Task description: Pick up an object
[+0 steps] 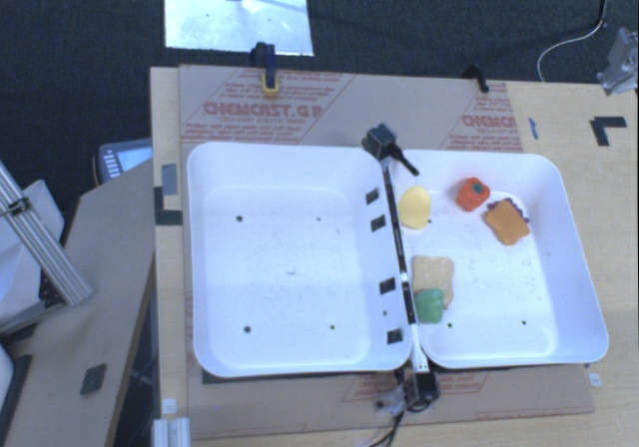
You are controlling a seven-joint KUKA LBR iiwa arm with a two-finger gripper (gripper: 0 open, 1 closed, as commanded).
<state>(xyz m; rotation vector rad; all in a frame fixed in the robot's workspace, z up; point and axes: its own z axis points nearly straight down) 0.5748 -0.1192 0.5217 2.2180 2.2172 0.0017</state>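
Resting in the right bin [559,235], five small objects wait on my screen: a yellow piece [414,207] by the divider, an orange-red toy [472,194] and a brown slice [507,223] farther right, a beige block [433,273] touching a green piece [430,305] nearer me. I cannot tell the jaws' state. The left bin [290,255] sits alongside on the bench [559,106].

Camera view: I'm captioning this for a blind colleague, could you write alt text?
Two shallow white bins sit side by side on a bench; the right bin holds a yellow piece, an orange-red piece, an orange-brown piece, a beige piece and a green piece touching it. The left bin adjoins it.
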